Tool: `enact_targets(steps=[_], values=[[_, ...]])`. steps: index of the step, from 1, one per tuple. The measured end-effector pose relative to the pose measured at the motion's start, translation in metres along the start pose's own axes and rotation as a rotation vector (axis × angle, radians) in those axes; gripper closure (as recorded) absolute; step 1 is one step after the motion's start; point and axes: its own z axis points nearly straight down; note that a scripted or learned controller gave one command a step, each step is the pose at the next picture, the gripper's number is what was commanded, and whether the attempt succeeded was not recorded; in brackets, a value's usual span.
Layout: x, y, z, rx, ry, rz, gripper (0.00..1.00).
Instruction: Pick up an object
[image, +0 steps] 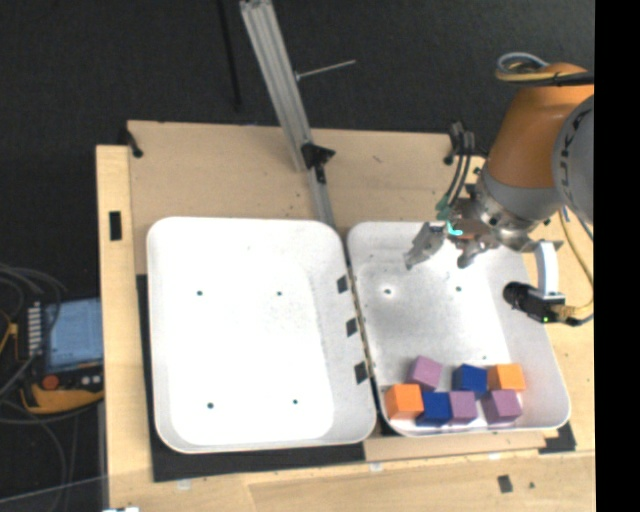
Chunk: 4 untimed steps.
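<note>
Several small blocks lie clustered at the near end of the right bin (400, 265): an orange block (404, 399), a purple block (426, 372), a blue block (436, 408), a second blue block (470, 379), and more purple and orange ones beside them. My gripper (443, 250) hangs above the far end of that bin, well away from the blocks. Its two fingers are spread apart with nothing between them.
The left bin (250, 330) sits beside the right one, joined by black clips along the shared edge. A slanted metal bar (285, 90) rises from behind the bins. A blue device with cables (65, 340) lies off the bench at left.
</note>
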Motion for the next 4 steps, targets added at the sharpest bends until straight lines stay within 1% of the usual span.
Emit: enact_targets(steps=[1,2,3,4], values=[[0.001,-0.011,0.052,0.006,-0.003,0.003,0.00],[0.002,-0.015,0.115,0.007,-0.003,0.005,0.00],[0.001,-0.015,0.123,0.001,-0.003,0.006,0.00],[0.000,-0.014,0.112,-0.004,0.000,0.013,1.00]])
